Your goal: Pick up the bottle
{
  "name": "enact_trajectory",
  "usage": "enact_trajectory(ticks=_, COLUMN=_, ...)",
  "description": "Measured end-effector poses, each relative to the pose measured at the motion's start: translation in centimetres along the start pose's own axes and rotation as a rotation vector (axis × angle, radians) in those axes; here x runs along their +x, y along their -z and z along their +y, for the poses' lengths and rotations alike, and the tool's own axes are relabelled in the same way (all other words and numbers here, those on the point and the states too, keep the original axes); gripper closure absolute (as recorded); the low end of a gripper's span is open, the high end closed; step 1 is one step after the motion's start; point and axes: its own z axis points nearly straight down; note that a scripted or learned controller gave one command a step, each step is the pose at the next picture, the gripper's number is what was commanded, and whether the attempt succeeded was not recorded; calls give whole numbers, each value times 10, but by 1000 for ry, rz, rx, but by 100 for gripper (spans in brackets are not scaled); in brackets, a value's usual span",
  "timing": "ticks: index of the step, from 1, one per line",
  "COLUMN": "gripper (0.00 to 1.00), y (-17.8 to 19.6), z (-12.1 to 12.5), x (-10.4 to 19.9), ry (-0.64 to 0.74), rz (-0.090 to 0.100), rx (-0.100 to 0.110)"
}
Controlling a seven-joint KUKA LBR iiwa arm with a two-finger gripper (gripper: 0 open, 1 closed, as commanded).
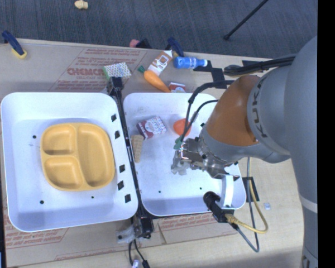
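The gripper (180, 162) hangs low inside the right bin (156, 202), mid-floor; whether it grips anything cannot be told. The bottle (188, 63) lies on its side on the bench (72, 57), beyond that bin's far rim, near the carrot (155, 80). Best approach: lift clear of the rim, then align across the bottle's body.

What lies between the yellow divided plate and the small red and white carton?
In the camera view, between the yellow plate and the carton run the two bins' adjoining rims; a beige cone lies just past them.
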Motion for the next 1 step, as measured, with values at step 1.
enact_trajectory(ticks=1, gripper=100, y=20, z=-10, x=47, ry=100, rz=-1, rx=-3)
